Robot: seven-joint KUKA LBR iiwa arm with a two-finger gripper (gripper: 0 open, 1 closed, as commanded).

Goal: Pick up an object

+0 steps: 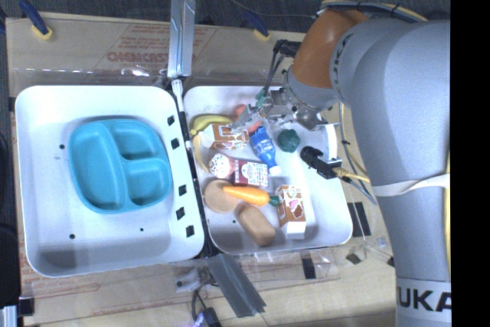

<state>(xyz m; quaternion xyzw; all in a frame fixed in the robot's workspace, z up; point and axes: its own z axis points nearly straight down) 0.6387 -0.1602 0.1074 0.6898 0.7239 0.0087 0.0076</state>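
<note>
Seemingly early on: the arm's gripper point(264, 105) hangs low over the right white bin's point(335, 222) cluttered far end, near a small blue bottle point(262, 147); nothing visibly lifted, grip unreadable.

Look low on the right, operator: the arm point(409, 165) carries big white letters on its grey casing, and you can read "UKA" at the near edge, the start of the word cut off by the frame. Now the far side of the desk: the brown sheet point(138, 46) behind the bins bears faint reddish print, several lines of it, but you can't make out a word at this size. The small cartons point(292, 208) in the right bin point(337, 230) show printed faces too, pictures and marks, nothing you can actually read.
</note>
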